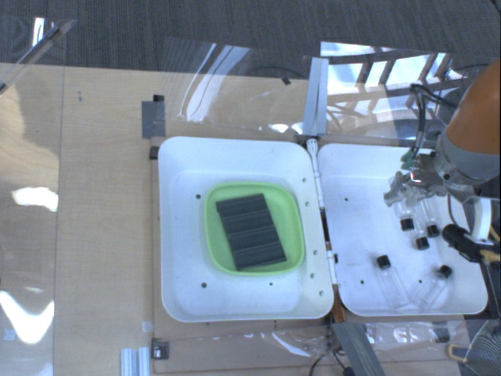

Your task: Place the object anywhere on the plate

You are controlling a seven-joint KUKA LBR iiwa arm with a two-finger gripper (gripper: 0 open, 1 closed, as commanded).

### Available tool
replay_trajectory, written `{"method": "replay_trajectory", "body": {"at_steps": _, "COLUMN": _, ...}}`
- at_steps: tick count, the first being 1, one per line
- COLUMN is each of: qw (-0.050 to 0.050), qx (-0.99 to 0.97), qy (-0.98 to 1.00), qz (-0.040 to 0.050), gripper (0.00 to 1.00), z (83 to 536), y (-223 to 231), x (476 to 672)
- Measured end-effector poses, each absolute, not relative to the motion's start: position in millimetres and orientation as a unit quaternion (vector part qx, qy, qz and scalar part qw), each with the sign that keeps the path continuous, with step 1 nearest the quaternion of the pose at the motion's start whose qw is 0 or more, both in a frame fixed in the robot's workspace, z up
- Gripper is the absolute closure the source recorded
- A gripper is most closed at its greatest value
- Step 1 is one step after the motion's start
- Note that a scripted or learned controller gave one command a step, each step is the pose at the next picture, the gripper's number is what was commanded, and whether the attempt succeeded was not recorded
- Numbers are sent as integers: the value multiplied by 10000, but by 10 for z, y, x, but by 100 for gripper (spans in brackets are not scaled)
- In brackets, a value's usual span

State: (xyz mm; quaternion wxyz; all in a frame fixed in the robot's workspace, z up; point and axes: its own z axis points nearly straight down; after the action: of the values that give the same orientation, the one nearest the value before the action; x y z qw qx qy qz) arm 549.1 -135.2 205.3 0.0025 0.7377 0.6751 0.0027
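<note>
Item 1. Arm [472,157]: grey, with an orange band [479,112]. It enters from the right edge and reaches down over the upper right part of the right bin. The gripper [407,182] sits low above the bin floor, just beside the uppermost vials. Whether it is open or closed cannot be told, and nothing can be seen held in it.

Item 2. Bench [78,210]: pale wood, bearing two bins side by side with their inner rims touching.

Item 3. Left bin [168,210]: shallow and white. It contains one green plate [212,219], square with rounded corners, set near the middle. On the plate lies a dark grey ribbed block [250,232], flat and turned slightly from the plate's edges. It lies wholly within the rim.

Item 4. Right bin [352,233]: shallow and white. It contains several clear vials [383,262] with black caps, scattered over the right half. Some lie near the gripper, others toward the lower edge. All are well apart from the plate.
</note>
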Motion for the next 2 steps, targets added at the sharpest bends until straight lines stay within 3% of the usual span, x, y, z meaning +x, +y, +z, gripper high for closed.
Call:
{"method": "replay_trajectory", "body": {"at_steps": 1, "qw": 26, "qx": 7377, "qy": 6751, "qz": 27, "gripper": 0, "z": 2053, "y": -1352, "x": 5491}}
{"method": "replay_trajectory", "body": {"at_steps": 2, "qw": 35, "qx": 7853, "qy": 6191, "qz": 20, "gripper": 0, "z": 2168, "y": -1742, "x": 6314}}
